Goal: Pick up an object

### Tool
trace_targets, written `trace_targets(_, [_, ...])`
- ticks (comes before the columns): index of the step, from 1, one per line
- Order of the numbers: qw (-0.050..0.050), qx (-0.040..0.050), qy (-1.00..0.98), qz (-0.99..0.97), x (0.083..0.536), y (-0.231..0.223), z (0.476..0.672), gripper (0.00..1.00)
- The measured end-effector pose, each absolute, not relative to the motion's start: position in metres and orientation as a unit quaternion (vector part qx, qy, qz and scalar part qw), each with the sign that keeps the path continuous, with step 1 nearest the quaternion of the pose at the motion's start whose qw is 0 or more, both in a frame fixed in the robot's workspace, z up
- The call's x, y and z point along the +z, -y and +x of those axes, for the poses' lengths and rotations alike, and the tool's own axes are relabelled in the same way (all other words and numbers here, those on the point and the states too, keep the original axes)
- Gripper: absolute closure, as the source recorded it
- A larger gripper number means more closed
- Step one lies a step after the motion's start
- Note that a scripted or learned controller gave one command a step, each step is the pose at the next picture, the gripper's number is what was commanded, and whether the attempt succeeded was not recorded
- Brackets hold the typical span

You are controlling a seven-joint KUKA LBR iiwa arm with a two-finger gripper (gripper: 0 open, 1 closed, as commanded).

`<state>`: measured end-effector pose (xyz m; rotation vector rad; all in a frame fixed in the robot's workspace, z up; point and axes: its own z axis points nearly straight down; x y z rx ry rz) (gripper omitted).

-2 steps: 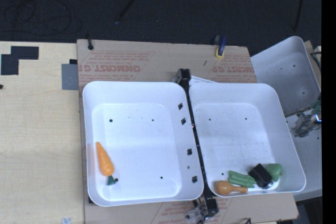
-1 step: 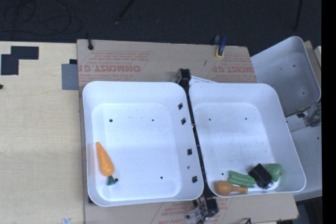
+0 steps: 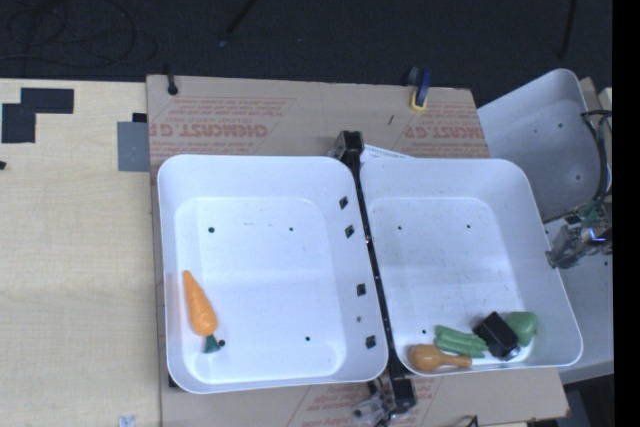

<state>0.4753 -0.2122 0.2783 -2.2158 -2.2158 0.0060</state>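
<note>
1. Step: approach, nothing picked yet. The gripper sits low at the view's right, just outside the right bin's right rim, with no object in it. It is small and blurred, so open or closed cannot be told.
2. Nearest targets form a cluster in the right bin's near-right corner, down-left of the gripper and close to it: black block, green piece, bean and gourd.
3. The block lies on or against the bean and touches the green piece; which one cannot be told. The gourd is just beside the bean, at the near wall.
4. The carrot lies far left of the gripper, past the divider, in the left bin, near its left wall and apart from everything else.
5. Next move, as a judgement: swing in over the right rim, line up over one cluster item, then descend.
6. Edges: the cluster is hemmed by the near and right walls, so a descent there likely risks a rim strike or a two-item grab.
7. Open room: the right bin floor left of and beyond the cluster is bare, and the left bin is bare all around the carrot except at its wall. The carrot is likely the cleaner pick but the longer reach.
</note>
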Motion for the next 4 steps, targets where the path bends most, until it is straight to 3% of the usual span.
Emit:
trace_targets(1, [-0.001, -0.0003, 0.707, -0.707, 0.328, 0.214, 0.476, 1.00])
trace_targets(2, [0.000, 0.0001, 0.707, -0.707, 0.353, 0.214, 0.476, 1.00])
trace_targets(3, [0.004, 0.0020, 0.707, -0.707, 0.276, 0.211, 0.475, 1.00])
trace_targets(4, [-0.002, -0.0004, 0.707, -0.707, 0.332, 0.214, 0.476, 1.00])
